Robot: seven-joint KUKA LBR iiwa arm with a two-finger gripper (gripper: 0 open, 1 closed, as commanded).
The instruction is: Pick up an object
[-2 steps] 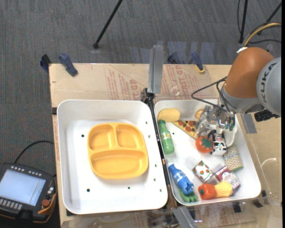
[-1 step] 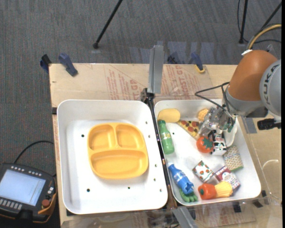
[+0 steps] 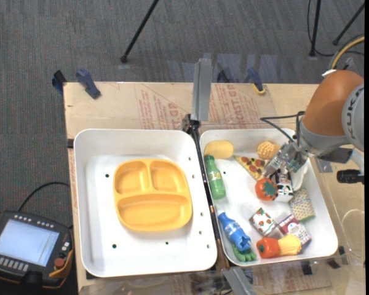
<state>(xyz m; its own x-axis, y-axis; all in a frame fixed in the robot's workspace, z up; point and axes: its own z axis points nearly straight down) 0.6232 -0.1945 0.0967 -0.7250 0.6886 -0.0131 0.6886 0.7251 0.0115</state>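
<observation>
My gripper hangs low in the right bin, near its far right side. It sits just above a red tomato and a black-and-white carton. A pizza slice lies to its left and a bumpy yellow corn piece just beyond it. I see nothing held in it.
The right bin also holds a yellow lemon, green bottle, blue bottle, red pepper, fries, a waffle and small cartons. The left bin holds a yellow divided plate.
</observation>
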